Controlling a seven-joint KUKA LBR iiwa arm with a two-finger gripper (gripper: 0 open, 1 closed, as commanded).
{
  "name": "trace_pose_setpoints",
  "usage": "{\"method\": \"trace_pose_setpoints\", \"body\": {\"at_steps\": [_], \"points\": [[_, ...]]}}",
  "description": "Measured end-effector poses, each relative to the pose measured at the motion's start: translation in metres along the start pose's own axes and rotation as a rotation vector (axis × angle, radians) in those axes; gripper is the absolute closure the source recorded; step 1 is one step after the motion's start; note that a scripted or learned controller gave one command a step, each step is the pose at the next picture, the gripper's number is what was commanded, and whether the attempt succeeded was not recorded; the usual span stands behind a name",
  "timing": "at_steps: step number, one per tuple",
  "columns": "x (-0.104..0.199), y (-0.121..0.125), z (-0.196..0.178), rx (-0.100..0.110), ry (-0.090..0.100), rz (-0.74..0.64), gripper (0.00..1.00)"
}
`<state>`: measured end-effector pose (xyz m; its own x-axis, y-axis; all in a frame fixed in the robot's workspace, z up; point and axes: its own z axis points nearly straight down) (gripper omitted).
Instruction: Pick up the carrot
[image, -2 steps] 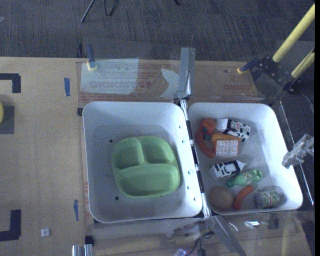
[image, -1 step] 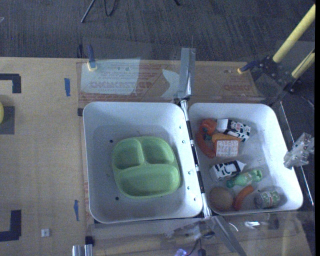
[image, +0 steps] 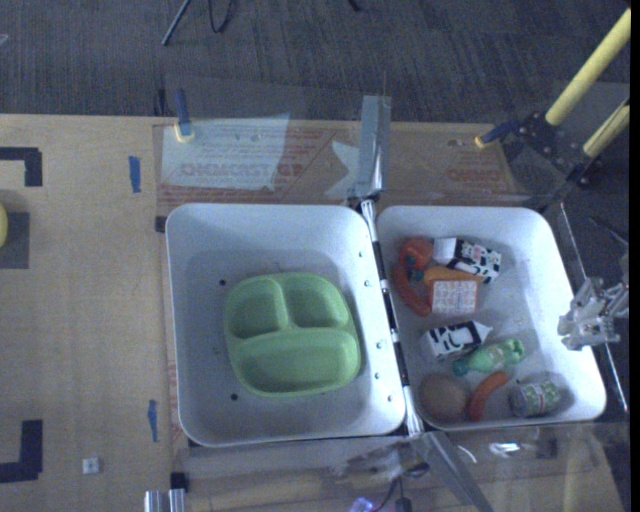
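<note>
The gripper (image: 590, 318) is hovering at the right bin's (image: 560, 262) right rim, apparently in the approach step; whether it is open or closed I cannot tell. The carrot (image: 485, 393) is lying below-left of it, between a green bottle (image: 490, 356), a brown ball (image: 444, 397) and a can (image: 536, 396). Room there is looking tight, calling for a narrow descent.
</note>
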<state>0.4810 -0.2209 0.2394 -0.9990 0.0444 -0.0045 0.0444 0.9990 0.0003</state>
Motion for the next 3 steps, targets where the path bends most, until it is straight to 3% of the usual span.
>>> {"method": "trace_pose_setpoints", "body": {"at_steps": [1,2,3], "points": [[0.000,-0.002,0.005,0.000,0.001,-0.134,1.00],[-0.011,-0.001,-0.014,0.001,-0.004,-0.535,1.00],[-0.011,-0.001,-0.015,0.001,-0.003,-0.801,1.00]]}}
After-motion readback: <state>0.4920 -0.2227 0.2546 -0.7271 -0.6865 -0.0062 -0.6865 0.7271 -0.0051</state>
